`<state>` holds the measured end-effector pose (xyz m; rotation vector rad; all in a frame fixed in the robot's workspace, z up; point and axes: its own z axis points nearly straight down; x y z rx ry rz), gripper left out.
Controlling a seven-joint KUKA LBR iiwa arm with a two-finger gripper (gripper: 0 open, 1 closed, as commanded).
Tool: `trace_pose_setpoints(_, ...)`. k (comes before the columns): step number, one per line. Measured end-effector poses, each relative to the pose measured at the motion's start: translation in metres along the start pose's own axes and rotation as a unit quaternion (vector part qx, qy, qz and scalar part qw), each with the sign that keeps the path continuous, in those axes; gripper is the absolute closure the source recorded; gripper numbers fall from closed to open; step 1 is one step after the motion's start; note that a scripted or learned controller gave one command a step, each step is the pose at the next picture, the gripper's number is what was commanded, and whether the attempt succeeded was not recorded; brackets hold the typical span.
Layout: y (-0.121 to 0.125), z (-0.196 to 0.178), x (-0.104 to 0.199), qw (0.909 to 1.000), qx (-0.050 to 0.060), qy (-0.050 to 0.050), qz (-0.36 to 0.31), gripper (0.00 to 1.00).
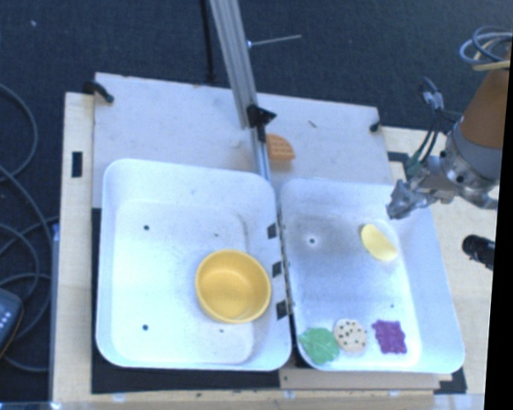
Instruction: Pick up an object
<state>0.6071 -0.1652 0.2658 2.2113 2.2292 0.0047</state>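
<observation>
While the grey two-finger gripper (401, 205) hovers over the right white bin's (431, 284) far edge, finger spread impossible to tell, a flat yellow disc (378, 242) lies just beside it.

There are two white bins, a left bin (130, 234) and a right bin (426, 293). The left bin has one yellow bowl (232, 285). The right bin has four small things: one flat yellow piece (379, 242), one green piece (319, 343), one spotted cookie (350, 335) and one purple piece (390, 336). One orange thing (279, 148) sits behind the bins.
</observation>
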Motion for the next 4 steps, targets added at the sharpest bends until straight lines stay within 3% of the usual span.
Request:
trace_pose_setpoints(3,0.002,-0.008,0.159,1.0000,0.003,0.000,0.001,1.00)
trace_pose_setpoints(4,0.008,0.012,0.208,1.0000,0.004,0.000,0.001,1.00)
